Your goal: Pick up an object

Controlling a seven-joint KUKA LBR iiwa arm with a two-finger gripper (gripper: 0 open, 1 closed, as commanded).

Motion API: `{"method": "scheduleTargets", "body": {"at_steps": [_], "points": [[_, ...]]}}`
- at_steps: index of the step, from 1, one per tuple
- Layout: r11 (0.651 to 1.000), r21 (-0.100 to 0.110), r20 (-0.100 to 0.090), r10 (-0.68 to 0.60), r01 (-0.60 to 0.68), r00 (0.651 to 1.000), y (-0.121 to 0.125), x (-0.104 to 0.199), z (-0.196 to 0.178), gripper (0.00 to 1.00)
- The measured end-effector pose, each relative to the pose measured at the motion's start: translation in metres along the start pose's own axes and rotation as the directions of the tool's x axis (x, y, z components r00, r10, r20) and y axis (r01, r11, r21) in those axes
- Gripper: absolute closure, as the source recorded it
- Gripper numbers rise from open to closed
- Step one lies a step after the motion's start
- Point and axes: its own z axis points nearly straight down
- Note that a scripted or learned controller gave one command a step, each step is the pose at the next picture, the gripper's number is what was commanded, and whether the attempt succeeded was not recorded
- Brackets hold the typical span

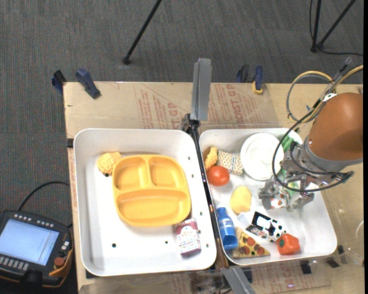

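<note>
This is a robotics lab. A plywood bench [141, 106] stands on grey carpet, clamped at its far edge with blue clamps [86, 81]. A teach pendant [27, 247] lies at the near left, tripod legs [144, 23] stand beyond, and cables [310, 100] loop over the arm [334, 130] on the right.

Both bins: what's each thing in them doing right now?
yellow tray: flat in the left bin, compartments bare.
pink carton: lying down at the tray's corner.
blue bottle: on its side.
white bowl: upright.
tomato: loose, untouched.
gripper: low in the right bin.
</note>
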Motion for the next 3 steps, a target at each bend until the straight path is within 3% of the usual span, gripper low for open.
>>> {"method": "scheduleTargets", "body": {"at_steps": [1, 2, 3], "points": [[0.982, 0.002, -0.004, 0.188, -0.188, 0.982, -0.049, -0.065, -0.008, 1.0], [0.926, 0.006, -0.005, 0.377, -0.377, 0.926, 0.043, 0.019, 0.008, 1.0], [0.91, 0.008, -0.002, 0.415, -0.415, 0.91, -0.011, -0.006, 0.008, 1.0]]}}
